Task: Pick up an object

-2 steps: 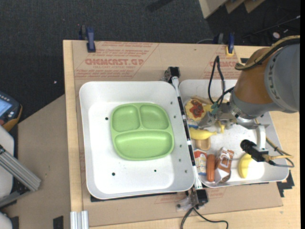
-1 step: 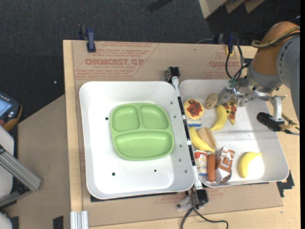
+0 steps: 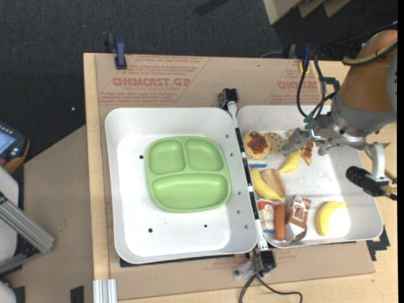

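My gripper [image 3: 308,141] hangs over the back of the right bin [image 3: 353,169], its grey fingers [image 3: 292,143] spread open. A small red-orange toy piece [image 3: 307,153] lies just below, between the fingertips, and I cannot tell whether they touch it. A yellow banana [image 3: 290,163] lies right beside it to the left. Further left sit a pizza slice [image 3: 257,144] and a brown cookie [image 3: 273,140]. Nearer the front are a bun [image 3: 270,183], a hot dog [image 3: 279,218], a printed packet [image 3: 298,211] and a yellow lemon-like piece [image 3: 331,217].
The left bin [image 3: 126,188] holds a green divided plate [image 3: 187,173]. A black clamp [image 3: 228,96] sits at the back where the bins meet. The arm's orange band [image 3: 369,74] and cables [image 3: 312,87] rise at the right. A black part [image 3: 366,180] overhangs the right bin's edge.
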{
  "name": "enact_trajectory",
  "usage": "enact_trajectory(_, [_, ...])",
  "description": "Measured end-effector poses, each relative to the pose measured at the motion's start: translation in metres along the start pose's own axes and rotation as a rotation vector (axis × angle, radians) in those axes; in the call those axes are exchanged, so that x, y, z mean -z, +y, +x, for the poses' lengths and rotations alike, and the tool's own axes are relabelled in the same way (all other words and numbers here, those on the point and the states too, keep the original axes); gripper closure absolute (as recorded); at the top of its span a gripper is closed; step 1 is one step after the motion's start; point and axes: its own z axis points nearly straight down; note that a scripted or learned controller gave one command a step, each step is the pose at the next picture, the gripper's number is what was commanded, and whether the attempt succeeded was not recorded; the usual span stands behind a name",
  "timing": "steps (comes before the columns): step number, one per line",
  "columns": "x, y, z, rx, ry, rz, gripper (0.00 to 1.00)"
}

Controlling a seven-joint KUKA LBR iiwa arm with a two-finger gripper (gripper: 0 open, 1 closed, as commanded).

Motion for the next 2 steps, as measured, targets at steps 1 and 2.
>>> enact_trajectory(1, [-0.097,0.007,-0.017,-0.004,-0.002,0.005,0.00])
enact_trajectory(2, [-0.082,0.009,-0.016,-0.004,-0.003,-0.003,1.00])
